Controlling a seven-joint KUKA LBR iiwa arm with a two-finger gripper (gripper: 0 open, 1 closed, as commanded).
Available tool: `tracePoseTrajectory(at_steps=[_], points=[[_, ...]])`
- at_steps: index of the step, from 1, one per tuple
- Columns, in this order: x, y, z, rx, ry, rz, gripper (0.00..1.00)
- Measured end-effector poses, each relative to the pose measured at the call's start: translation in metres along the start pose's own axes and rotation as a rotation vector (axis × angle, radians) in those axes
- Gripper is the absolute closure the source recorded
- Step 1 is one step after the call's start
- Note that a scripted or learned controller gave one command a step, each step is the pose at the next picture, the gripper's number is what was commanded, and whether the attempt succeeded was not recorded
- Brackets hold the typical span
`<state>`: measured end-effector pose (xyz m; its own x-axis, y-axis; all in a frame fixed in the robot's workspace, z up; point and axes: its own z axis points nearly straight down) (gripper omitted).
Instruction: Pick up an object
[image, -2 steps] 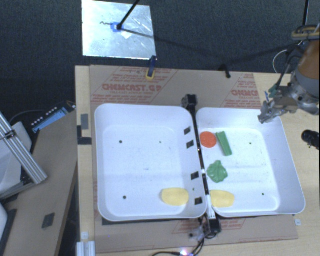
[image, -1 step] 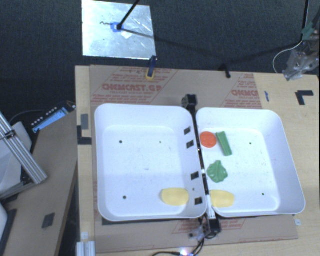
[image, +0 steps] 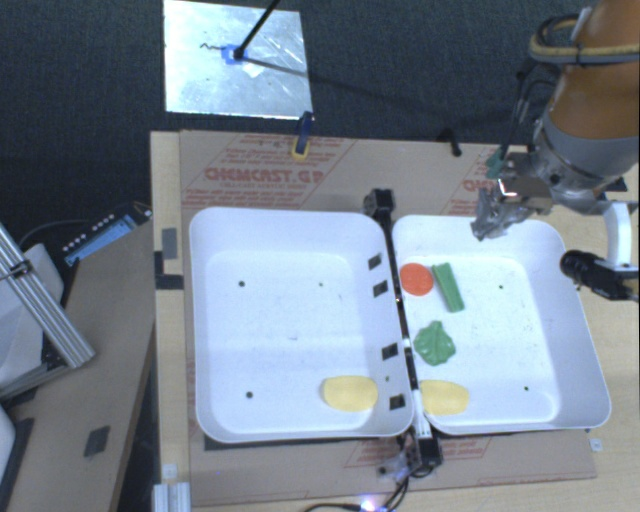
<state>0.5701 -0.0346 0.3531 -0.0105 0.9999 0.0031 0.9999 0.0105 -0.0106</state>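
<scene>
Red print runs across the brown cardboard sheet (image: 420, 165) lying under the two white bins. Along its far edge, left of centre, large letters seem to spell "CHEMCAST GP", with smaller red lines above and below that are too fine to make out. More red print of the same kind shows at the far right and along the near edge, but it is too small or too covered to read.

Two shallow white plastic bins (image: 290, 225) hold two flat yellow ovals (image: 349, 393), one orange round disc (image: 417, 279), one green rectangular bar (image: 448, 286) and one green leaf-shaped piece (image: 435, 343).
</scene>
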Motion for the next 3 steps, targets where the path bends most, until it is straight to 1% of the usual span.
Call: tracePoseTrajectory(at_steps=[1, 2, 3], points=[[0.053, 0.003, 0.046, -0.009, -0.002, 0.002, 1.00], [0.091, 0.021, -0.072, -0.027, -0.001, 0.002, 1.00], [0.087, -0.043, -0.179, -0.026, 0.000, 0.004, 1.00]])
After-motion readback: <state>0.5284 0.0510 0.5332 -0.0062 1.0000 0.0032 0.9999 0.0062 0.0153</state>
